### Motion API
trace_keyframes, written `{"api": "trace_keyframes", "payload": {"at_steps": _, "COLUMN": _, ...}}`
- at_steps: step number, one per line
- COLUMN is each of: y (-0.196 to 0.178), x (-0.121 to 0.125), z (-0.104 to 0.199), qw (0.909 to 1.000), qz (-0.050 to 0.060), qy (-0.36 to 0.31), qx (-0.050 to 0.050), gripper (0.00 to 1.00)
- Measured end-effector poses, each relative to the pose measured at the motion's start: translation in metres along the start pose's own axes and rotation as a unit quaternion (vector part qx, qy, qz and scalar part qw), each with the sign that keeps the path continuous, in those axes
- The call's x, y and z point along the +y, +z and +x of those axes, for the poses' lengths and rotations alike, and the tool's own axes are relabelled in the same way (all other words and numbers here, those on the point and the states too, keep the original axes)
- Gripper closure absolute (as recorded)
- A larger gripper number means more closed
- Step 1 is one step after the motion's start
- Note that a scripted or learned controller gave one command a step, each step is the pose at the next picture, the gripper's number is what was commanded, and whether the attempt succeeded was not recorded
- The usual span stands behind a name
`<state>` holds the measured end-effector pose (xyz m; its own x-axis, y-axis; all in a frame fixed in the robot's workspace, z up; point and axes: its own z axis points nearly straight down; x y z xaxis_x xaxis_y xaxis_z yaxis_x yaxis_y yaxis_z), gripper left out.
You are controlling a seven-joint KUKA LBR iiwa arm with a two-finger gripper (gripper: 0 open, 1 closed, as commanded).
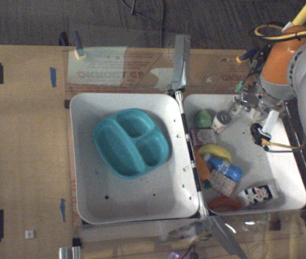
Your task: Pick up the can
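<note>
Gripper hangs over the far edge of the right bin, and whether it is apart or together cannot be told from this angle. Just beside it, toward the bin's divider, the can stands upright with its pale lid up, touching or nearly touching a green ball. It looks small, rigid and probably smooth-sided, so a grasp across its round wall below the rim seems safest. Nearer than the can lie a banana, a blue bottle and a black-and-white carton. Left of the divider, a teal divided plate sits in the other bin.
</note>
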<state>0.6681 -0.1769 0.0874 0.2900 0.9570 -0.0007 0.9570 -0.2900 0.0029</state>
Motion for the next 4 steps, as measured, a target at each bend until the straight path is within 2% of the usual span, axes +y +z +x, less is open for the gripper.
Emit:
{"api": "trace_keyframes", "payload": {"at_steps": 1, "y": 0.001, "x": -0.02, "z": 0.044, "qw": 0.9999, "qz": 0.001, "qy": 0.016, "qx": 0.001, "gripper": 0.0}}
{"api": "trace_keyframes", "payload": {"at_steps": 2, "y": -0.057, "x": 0.003, "z": -0.011, "qw": 0.9974, "qz": 0.0, "qy": 0.072, "qx": 0.0, "gripper": 0.0}}
{"api": "trace_keyframes", "payload": {"at_steps": 3, "y": 0.002, "x": -0.011, "z": 0.027, "qw": 0.9971, "qz": 0.005, "qy": 0.076, "qx": -0.002, "gripper": 0.0}}
{"api": "trace_keyframes", "payload": {"at_steps": 4, "y": -0.011, "x": -0.009, "z": 0.028, "qw": 0.9971, "qz": 0.0, "qy": 0.076, "qx": -0.003, "gripper": 1.0}}
